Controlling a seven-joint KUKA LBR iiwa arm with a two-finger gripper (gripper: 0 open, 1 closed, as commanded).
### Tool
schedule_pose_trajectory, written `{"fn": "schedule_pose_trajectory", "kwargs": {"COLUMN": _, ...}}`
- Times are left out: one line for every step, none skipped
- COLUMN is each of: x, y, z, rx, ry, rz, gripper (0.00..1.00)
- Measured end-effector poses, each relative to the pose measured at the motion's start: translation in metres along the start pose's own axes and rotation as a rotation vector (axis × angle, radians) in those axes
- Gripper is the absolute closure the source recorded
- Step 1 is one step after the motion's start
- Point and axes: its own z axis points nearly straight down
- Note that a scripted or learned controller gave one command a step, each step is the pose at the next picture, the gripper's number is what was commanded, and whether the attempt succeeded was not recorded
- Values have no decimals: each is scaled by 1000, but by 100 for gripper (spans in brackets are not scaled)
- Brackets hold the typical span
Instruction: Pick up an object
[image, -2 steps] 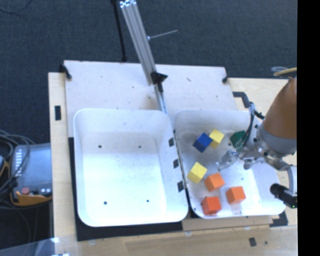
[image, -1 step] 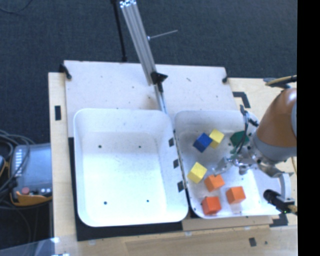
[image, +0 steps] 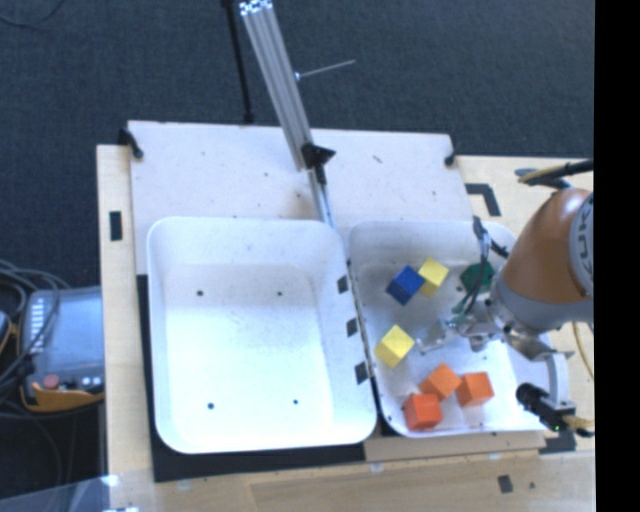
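Arm is reaching in over the right bin (image: 392, 250) from the desk's right edge; gripper (image: 455, 330) is hanging low near the bin's middle. Cannot tell how the fingers are standing. Lying in that bin: blue cube (image: 404, 285) touching a yellow cube (image: 433, 274) toward the far side, another yellow cube (image: 395, 345) by the left wall, three orange cubes (image: 441, 381) clustering at the near edge. Left bin (image: 250, 235) is sitting alongside.
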Motion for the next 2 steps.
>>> {"fn": "schedule_pose_trajectory", "kwargs": {"x": 0, "y": -2, "z": -5, "rx": 8, "ry": 3, "rz": 11, "gripper": 100}}
{"fn": "schedule_pose_trajectory", "kwargs": {"x": -6, "y": 4, "z": -50, "rx": 8, "ry": 2, "rz": 0, "gripper": 100}}
